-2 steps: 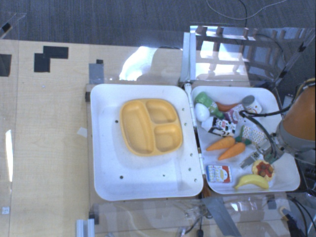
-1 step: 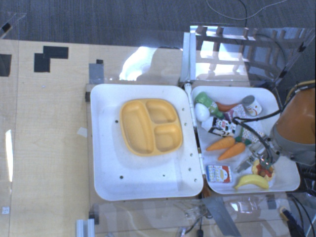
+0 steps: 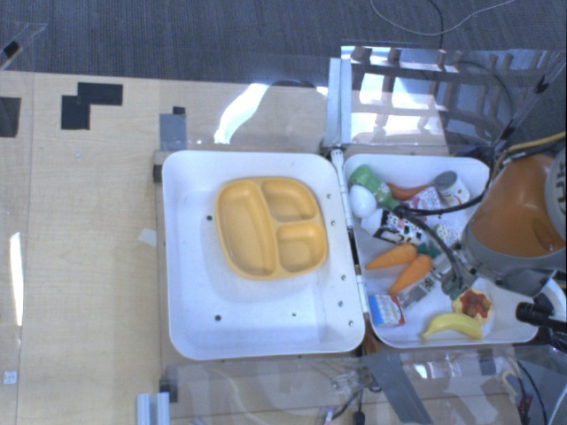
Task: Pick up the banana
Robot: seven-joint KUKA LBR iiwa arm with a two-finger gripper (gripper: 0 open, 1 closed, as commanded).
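- Camera view: banana (image 3: pixel 453 327) lies at 6 o'clock in the right bin (image 3: pixel 416 162), free, just below the carrots (image 3: pixel 400 266).
- Gripper (image 3: pixel 452 271) hangs close above, at the banana's 12 o'clock; finger state: can't tell.
- Step: approach. Next: descend, straddle banana, pinch.

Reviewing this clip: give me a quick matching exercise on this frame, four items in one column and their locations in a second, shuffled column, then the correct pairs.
Items:
1. banana
2. yellow divided plate
3. white egg
4. two carrots

Locations:
A. middle of the left bin
B. near the front edge of the right bin
C. upper left part of the right bin, just below a green item
D. centre of the right bin, lying side by side

Pairs: 1-B, 2-A, 3-C, 4-D
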